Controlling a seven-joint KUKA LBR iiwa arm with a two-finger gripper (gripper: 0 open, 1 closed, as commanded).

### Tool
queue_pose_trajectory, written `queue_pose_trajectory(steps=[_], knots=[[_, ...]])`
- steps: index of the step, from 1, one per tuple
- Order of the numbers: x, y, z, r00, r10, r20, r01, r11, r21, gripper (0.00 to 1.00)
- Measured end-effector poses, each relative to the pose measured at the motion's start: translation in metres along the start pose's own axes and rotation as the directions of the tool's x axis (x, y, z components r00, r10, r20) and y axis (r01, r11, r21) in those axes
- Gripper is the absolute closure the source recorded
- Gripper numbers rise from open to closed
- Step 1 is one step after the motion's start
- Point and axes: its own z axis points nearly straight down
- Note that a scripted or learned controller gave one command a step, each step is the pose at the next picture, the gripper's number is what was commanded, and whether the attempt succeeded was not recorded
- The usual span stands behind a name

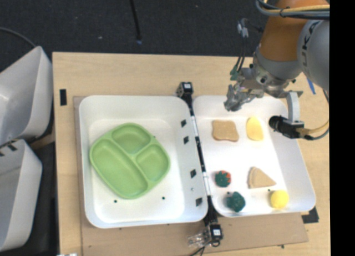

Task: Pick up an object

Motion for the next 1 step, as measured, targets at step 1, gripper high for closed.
queue_pose_trajectory(steps=[1], knots=[[0.0472,-0.0161,0.0131,1.0,-0.001,0.0,0.001,1.0,0.0,1.0]])
